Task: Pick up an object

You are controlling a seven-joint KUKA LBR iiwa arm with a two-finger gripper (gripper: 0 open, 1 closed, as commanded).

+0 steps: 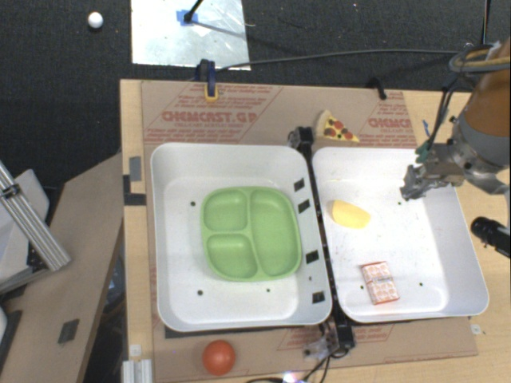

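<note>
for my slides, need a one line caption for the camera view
Claw over the right bin, above a yellow object and small box; green tray in left bin.

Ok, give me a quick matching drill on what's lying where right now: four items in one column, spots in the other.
Items:
1. green divided plate
2. yellow lemon-shaped piece
3. small pink box
4. pizza slice toy

Spots:
A. bench, behind the bins
B. right bin, near front
C. left bin
D. right bin, middle left

Pairs: 1-C, 2-D, 3-B, 4-A
</note>
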